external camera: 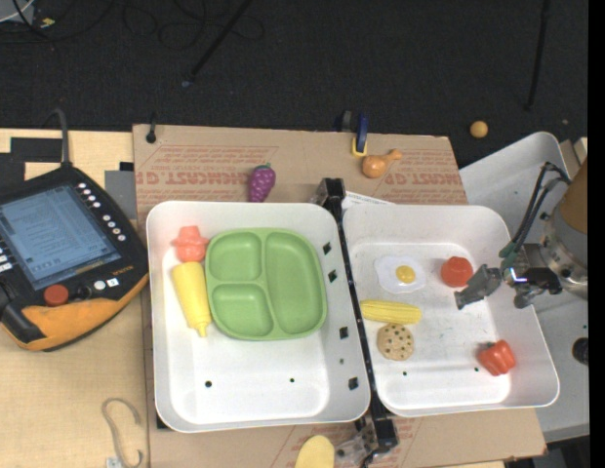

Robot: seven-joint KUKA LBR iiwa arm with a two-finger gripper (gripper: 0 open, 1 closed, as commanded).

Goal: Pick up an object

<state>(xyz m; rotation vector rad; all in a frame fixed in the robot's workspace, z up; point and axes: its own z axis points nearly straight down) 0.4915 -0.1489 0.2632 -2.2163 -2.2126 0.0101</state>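
The right bin [522, 261] holds a fried egg [402, 274], a red tomato [457, 271], a corn cob [390, 311], a cookie [395, 341] and a red pepper [496, 357]. My gripper [499, 294] hangs over the right side of this bin, just right of the tomato and above the pepper. Its fingers are spread open and nothing sits between them. One dark fingertip [471, 296] points toward the tomato.
The left bin [244, 378] carries a green divided plate [264, 283], a yellow bottle [192, 296] and a pink toy [189, 244]. Purple grapes [262, 181], an orange pear [379, 163] and a yellow lemon [315, 451] lie outside. A teach pendant [54, 247] rests at the left.
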